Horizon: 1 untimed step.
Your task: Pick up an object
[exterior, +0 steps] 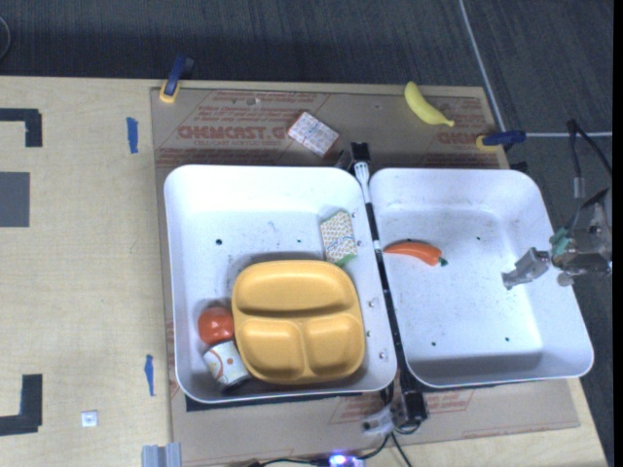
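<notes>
Claw (531, 269) (grip unclear) over right bin (467, 363) with carrot (413, 252); yellow tray (296, 320) in left bin (243, 197).

Grey metal end effector (531, 267) with dark cables trailing above it

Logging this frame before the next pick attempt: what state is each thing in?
Yellow divided tray: upside down in left bin.
Carrot: lying flat in right bin.
Patterned packet: leaning against left bin's right wall.
Banana: lying outside bins.
Gripper: over right bin, holding nothing.
</notes>
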### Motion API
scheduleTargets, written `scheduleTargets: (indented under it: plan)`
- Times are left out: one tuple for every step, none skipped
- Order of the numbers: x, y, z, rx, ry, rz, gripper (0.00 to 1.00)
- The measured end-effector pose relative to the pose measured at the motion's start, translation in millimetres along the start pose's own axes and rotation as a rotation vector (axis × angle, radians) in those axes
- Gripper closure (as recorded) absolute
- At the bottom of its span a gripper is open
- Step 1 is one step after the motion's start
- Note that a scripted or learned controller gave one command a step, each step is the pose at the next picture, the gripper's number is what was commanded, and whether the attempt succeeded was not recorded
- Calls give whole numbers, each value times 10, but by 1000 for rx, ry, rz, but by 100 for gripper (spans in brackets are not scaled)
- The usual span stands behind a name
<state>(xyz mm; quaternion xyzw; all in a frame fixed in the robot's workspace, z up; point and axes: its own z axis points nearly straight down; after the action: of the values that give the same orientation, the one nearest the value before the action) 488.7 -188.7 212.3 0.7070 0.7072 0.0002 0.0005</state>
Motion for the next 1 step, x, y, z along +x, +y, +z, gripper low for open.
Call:
scheduleTargets:
  plan:
    - [53,291,1261,-5,-2,-1,0]
